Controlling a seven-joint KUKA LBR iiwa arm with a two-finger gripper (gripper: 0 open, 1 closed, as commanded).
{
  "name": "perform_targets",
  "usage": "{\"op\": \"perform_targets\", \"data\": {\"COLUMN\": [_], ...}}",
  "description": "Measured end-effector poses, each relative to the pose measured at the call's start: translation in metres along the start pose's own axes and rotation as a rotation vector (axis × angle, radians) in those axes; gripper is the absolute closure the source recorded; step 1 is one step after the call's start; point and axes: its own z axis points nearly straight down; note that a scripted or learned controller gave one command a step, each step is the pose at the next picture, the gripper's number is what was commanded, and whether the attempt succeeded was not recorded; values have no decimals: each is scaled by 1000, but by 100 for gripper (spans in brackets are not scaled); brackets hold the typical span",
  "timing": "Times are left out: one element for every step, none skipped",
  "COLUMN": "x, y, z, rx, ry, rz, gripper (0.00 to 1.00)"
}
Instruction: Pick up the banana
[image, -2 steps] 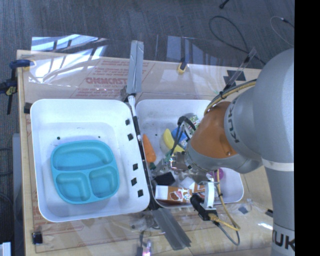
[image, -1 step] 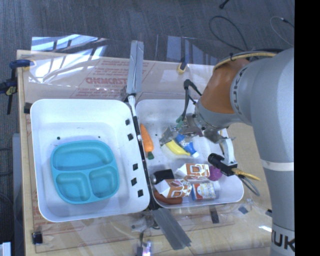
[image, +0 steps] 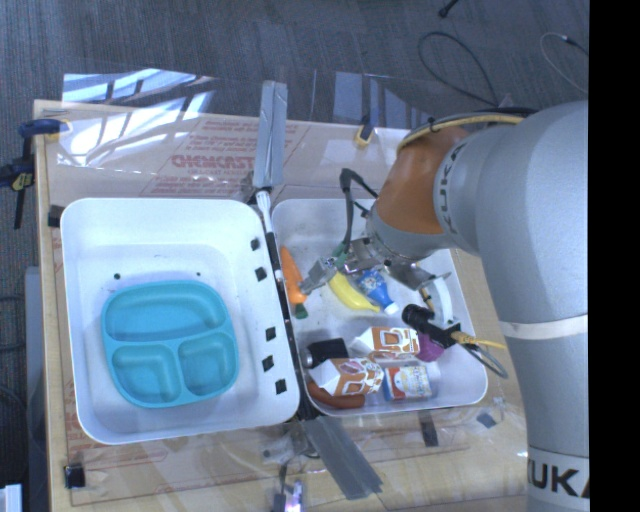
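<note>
The yellow banana (image: 346, 293) lies in the middle of the right bin (image: 462, 300), between an orange carrot (image: 290, 275) on its left and a blue and white tube (image: 379, 291) on its right. My gripper (image: 336, 268) hangs low in that bin, just above the banana's upper end and close to it. Whether it touches the banana cannot be made out. The wrist and the orange band hide the bin's back right part.
The front of the right bin holds a black block (image: 325, 351), several small printed cartons (image: 395, 342) and a purple thing (image: 431, 349). A blue three-part tray (image: 170, 340) sits in the left bin (image: 80, 240). The divider wall (image: 275, 300) runs between the bins.
</note>
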Motion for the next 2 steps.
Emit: {"op": "perform_targets", "data": {"x": [2,-1], "y": [1,1], "z": [-10,-10], "rx": [0,-1], "ry": [3,-2], "rz": [-4,-2], "gripper": [100,0]}}
